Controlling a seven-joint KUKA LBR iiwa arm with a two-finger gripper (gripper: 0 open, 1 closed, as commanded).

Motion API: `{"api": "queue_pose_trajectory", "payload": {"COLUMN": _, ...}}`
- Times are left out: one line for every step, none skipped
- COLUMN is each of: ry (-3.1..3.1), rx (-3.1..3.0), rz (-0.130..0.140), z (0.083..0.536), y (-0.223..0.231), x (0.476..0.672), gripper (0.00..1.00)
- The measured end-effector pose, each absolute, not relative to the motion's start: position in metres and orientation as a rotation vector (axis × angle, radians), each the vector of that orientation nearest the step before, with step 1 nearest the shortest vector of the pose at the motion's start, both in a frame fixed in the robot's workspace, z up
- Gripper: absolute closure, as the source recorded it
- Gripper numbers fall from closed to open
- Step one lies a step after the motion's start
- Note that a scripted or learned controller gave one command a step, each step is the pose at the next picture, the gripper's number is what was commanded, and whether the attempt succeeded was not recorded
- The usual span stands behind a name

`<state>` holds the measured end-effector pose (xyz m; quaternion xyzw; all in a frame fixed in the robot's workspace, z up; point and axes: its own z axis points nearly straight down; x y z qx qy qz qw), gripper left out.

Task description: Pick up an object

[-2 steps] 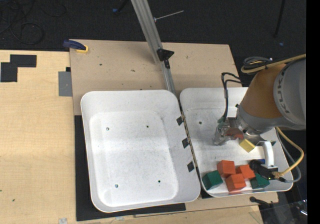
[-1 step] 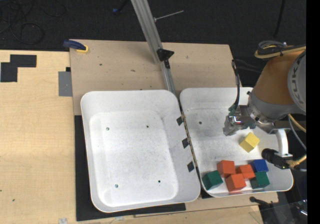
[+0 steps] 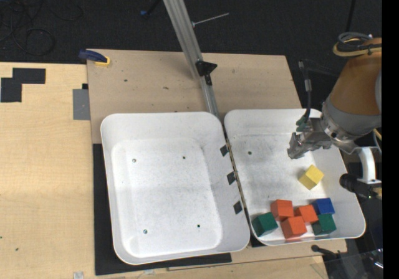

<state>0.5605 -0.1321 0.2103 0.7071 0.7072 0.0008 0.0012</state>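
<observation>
My gripper (image 3: 299, 149) hangs over the right bin (image 3: 262, 131), toward its right side, reaching in from the right. A yellow cube (image 3: 310, 177) lies just below and right of the gripper, apart from it. Nothing shows between the fingers. Near the bin's front edge sits a cluster of blocks: three orange-red ones (image 3: 293, 226), (image 3: 282, 208), (image 3: 307, 213), a blue one (image 3: 323, 206) and two dark green ones (image 3: 265, 223), (image 3: 324, 226).
The left bin (image 3: 121, 134) lies beside the right one, with black clips along the shared rim. A slanted aluminium rail (image 3: 185, 35) rises behind the bins. A blue-and-yellow clamp (image 3: 95, 56) rests at the bench's far left corner.
</observation>
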Motion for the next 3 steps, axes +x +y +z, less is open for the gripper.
{"api": "queue_pose_trajectory", "payload": {"ry": 2.227, "rx": 2.219, "rz": 0.002, "z": 0.224, "y": -0.084, "x": 0.577, "gripper": 1.0}}
{"api": "queue_pose_trajectory", "payload": {"ry": 2.227, "rx": 2.22, "rz": 0.0, "z": 0.222, "y": -0.043, "x": 0.587, "gripper": 1.0}}
{"api": "queue_pose_trajectory", "payload": {"ry": 2.227, "rx": 2.22, "rz": 0.0, "z": 0.217, "y": 0.0, "x": 0.607, "gripper": 1.0}}
